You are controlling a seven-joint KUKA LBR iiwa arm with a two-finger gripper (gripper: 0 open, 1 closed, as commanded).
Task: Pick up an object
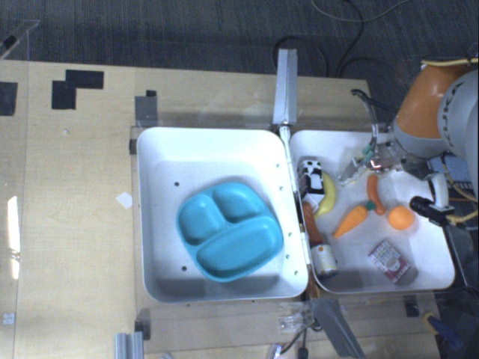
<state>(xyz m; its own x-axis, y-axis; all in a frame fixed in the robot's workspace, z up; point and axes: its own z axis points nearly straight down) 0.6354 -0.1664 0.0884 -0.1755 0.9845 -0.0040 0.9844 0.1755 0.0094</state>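
**Arm poised over a cluttered bin, nothing lifted yet**

At the right of the frame, the end effector (372, 159) hangs above the right white bin (441, 275); whether it is released or clenched I cannot tell. Below it lie two orange carrots, the large orange plastic carrot (350, 221) and the small orange carrot (373, 195), one yellow banana (326, 193) and one orange ball (400, 218). One blue sectioned plate (230, 230) sits in the left white bin (161, 155). Best to descend on an isolated item, centred
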